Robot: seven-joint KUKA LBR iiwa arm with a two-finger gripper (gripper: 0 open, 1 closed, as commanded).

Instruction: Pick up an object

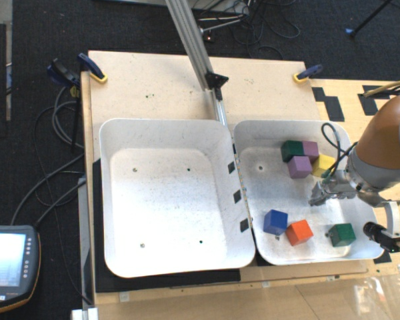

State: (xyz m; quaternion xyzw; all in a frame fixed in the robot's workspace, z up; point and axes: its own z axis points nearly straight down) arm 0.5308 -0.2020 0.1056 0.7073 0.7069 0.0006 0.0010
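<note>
- The arm reaches in from the right over the right bin [253, 242], and its pincer [323, 193] hangs low above bare bin floor near the middle of that bin.
- I cannot tell whether the pincer is spread or pressed together: it is small and blurred against the white floor, and no block shows in it.
- All the candidate things lie in the right bin. A cluster sits toward the far side: a dark green block [292, 150], a purple block [299, 167] touching it, a paler mauve block [310, 149] beside them, and a yellow block [324, 163] just above the pincer, near it and perhaps touching.
- Along the near side lie a blue block [275, 221], an orange block [299, 233] just beside it, and a green block [341, 234] well apart from those two.
- The left bin [167, 192] on the surface [153, 85] plays no part yet.
- By my reading, the step in hand is the approach: the pincer is down among the blocks, but nothing is picked.
- The next move calls for centring on one block. The green block stands alone and looks easiest; the yellow block is closest, but its neighbours crowd it, so a grasp there risks nudging the cluster.
</note>
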